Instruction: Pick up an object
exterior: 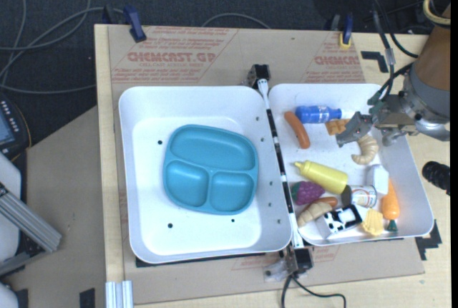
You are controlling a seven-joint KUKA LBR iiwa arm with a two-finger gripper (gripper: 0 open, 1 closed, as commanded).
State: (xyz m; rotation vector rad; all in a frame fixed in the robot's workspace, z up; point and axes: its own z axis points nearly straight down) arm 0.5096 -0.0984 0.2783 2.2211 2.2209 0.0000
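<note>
Right bin [418, 188], contents: blue bottle [318, 114] at 11 o'clock; hot dog [297, 129] at 10; croissant [366, 150] near centre; yellow mustard bottle [323, 173], purple grapes [308, 193], carrot [391, 203] toward 6.

Gripper [356, 132]: above the croissant at its 12 o'clock, fingers seemingly apart, nothing between them.

Left bin [136, 156]: blue divided plate [210, 168], centred.
</note>
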